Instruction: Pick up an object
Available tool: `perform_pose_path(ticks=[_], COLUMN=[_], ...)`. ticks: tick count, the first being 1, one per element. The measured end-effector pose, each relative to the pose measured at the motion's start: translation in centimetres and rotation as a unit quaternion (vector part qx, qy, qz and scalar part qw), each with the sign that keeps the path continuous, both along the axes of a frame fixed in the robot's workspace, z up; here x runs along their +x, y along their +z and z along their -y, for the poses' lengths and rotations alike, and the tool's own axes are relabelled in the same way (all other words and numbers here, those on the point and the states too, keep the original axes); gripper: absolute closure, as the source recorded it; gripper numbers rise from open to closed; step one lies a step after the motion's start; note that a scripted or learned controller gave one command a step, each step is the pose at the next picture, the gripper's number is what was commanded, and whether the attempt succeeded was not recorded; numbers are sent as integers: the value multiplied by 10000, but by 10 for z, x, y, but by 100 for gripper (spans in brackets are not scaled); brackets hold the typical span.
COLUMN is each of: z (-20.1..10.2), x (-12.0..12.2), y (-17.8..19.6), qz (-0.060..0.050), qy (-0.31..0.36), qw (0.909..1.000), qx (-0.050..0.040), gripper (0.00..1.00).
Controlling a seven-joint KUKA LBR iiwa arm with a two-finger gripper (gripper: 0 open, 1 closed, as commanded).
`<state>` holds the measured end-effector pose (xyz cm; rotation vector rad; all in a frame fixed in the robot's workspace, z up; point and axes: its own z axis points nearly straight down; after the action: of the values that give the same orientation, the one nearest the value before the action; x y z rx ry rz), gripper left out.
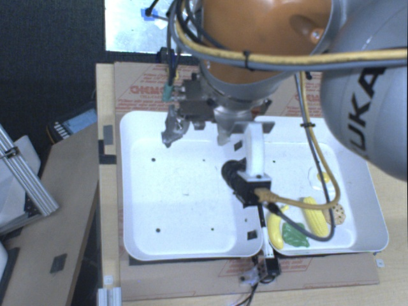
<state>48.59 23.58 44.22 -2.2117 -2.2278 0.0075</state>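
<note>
My gripper hangs spread and holding nothing over the left bin. The corn cob, lying lengthwise toward me, sits well off in the right bin, so I'd have to cross the divider.

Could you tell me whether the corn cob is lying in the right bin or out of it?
In: the corn cob lies flat in the right bin, near its front corner.

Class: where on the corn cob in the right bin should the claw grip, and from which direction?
Grip the corn cob around its middle, descending from above with the fingers across its narrow width. It lies flat and elongated, roughly along the bin's depth. A cable crosses its upper end, and a green piece sits at its left.
</note>
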Motion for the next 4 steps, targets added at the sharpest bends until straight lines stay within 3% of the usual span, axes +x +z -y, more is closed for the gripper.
perform_pose_path(ticks=[1,2,3,4], z=[1,2,44,42], x=[1,0,1,0], y=[16,-133,-154,-153], qz=[40,-23,16,19], qy=[-11,-36,-53,-38], qw=[10000,10000,10000,10000], qx=[19,-14,1,10], gripper=[100,100,100,0])
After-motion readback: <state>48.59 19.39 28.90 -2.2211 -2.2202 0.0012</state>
